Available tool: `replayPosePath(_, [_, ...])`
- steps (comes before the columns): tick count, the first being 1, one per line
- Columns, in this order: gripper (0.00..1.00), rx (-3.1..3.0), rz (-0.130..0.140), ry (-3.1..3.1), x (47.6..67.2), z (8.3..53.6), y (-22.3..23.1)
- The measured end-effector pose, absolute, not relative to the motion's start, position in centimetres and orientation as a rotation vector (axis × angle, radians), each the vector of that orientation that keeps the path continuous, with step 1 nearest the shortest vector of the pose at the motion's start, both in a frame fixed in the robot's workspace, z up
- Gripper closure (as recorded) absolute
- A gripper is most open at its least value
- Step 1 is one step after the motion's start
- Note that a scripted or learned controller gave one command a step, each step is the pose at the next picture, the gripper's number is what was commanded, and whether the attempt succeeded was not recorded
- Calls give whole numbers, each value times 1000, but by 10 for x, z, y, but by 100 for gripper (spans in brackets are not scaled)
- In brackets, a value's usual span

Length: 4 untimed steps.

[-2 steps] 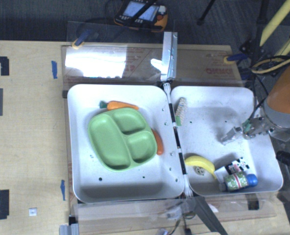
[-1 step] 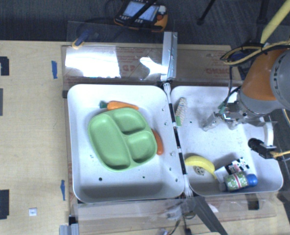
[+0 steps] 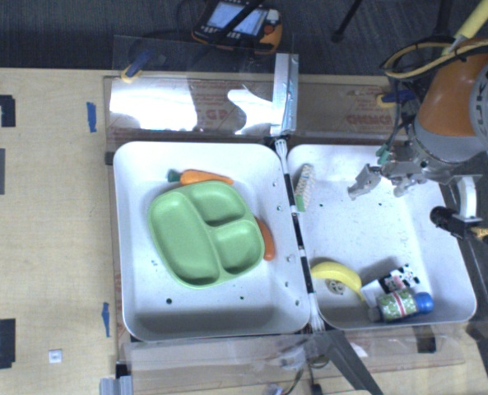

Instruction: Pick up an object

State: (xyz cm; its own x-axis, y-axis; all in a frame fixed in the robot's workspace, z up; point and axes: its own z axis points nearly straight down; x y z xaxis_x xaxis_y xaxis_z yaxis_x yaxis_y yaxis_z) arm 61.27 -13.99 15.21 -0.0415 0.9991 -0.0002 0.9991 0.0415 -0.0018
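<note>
The gripper (image 3: 383, 180) hangs over the upper part of the right-hand shallow white bin (image 3: 449, 253), below the grey arm with its orange band (image 3: 449, 105), which enters from 3 o'clock. Its two fingers look spread apart with nothing between them, so it holds nothing.

The task names no particular object, so the candidates are whatever lies in the bins. Nearest is the small pale brush-like object (image 3: 303, 186) lying against the right bin's left wall, at about 9 o'clock from the gripper, its long axis running roughly from 12 to 6 o'clock. Farther off, toward 6 to 7 o'clock from the gripper, a yellow banana-shaped toy (image 3: 336, 276) rests near the bin's lower left corner, its long axis running roughly 9 to 3 o'clock. Just beside it at 3 o'clock sit a small black-and-white figure (image 3: 398, 281) and a green can with a blue end (image 3: 403, 304), close together and probably touching.

The left white bin (image 3: 137, 220) holds a green divided plastic plate (image 3: 206, 233), with an orange carrot-shaped toy (image 3: 202, 176) at its 12 o'clock edge and another orange piece (image 3: 267, 240) at its 3 o'clock edge.

In my judgement the brush-like object is the shortest reach, though its place tight against the wall could block one finger; the banana lies more in the open.
</note>
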Motion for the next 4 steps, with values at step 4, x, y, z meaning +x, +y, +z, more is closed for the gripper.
replayPosePath(4, [0,-1964,2,-2452,480,226,-225])
